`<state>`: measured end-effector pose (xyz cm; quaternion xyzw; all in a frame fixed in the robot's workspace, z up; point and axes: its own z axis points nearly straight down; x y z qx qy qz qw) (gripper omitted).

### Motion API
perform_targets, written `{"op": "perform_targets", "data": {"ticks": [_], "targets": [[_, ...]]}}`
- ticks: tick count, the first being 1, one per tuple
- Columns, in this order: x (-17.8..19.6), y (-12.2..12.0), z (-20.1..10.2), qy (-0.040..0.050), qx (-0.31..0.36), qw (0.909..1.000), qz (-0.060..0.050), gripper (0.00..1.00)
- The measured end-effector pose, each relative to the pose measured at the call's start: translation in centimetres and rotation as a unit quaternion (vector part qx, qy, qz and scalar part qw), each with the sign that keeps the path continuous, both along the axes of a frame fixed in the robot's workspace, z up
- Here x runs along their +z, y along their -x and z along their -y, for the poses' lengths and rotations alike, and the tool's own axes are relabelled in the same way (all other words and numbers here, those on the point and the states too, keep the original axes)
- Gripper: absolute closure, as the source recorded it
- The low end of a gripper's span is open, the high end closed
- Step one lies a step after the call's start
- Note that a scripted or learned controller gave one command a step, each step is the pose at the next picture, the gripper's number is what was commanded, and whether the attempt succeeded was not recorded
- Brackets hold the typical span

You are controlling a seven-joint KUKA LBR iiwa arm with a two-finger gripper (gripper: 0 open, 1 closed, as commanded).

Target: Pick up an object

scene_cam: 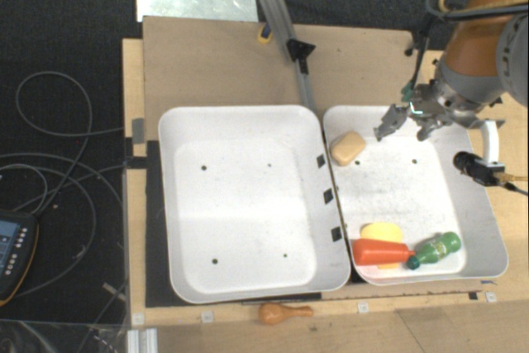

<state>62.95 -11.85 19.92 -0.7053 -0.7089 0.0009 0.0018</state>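
Objects for picking sit in the right shallow white bin point(488, 256): we see a tan rounded block point(348, 147) just left of and slightly below the two-finger gripper point(409, 126), apart from it, while a yellow rounded piece point(383, 232), an orange carrot-shaped toy point(378, 252) and a green plastic bottle point(435, 250) lie clustered well below it near the bin's front edge. We read the gripper's fingers as spread apart with nothing between them, above the bin's upper part. Left white bin point(248, 202) is far left; a tan wooden pear-shaped piece point(283, 312) lies on the bench beyond it.

smooth white plastic bins point(248, 124) (matt), glossy green bottle point(435, 249)
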Motion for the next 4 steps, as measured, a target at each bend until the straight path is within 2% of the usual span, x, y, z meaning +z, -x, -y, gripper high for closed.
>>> {"op": "perform_targets", "data": {"ticks": [1,2,3,4], "targets": [[0.3,-0.1,0.0,0.0003,0.0,1.0,0.002,0.0],[-6.0,-0.2,0.0,0.0003,-0.001,1.0,0.0,0.0],[-10.8,-0.2,0.3,0.0022,-0.002,1.0,-0.001,0.0],[-9.6,-0.3,0.1,0.0012,-0.002,1.0,0.003,1.0]]}}
